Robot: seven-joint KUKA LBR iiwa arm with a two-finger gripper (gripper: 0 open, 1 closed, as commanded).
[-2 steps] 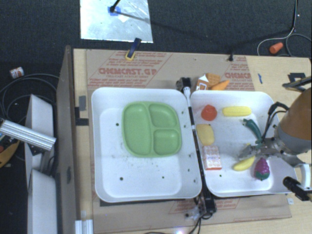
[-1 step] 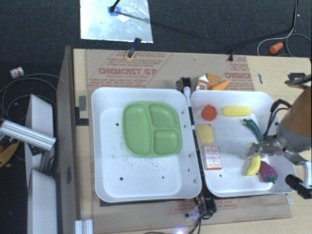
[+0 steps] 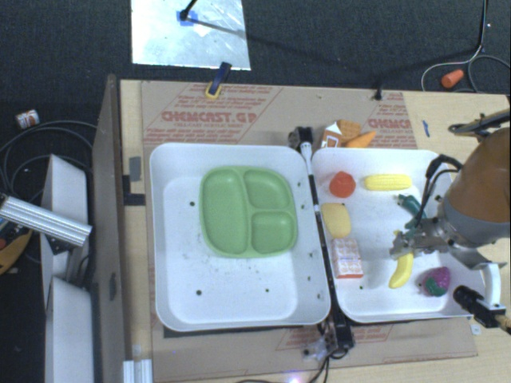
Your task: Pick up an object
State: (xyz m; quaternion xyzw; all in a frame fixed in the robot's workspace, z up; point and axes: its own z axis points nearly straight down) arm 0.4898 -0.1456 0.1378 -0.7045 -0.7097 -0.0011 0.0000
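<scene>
A yellow banana lies tilted in the right bin, its long axis running upper right to lower left. The gripper sits at its upper end, grip indiscernible, with bare floor to the left and a purple fruit just right.

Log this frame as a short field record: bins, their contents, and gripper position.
left bin: green divided plate
right bin: red ball, corn cob, yellow block, small carton, banana, purple and green toy
gripper: over right bin, just above the banana
grasp: nothing visibly held
</scene>
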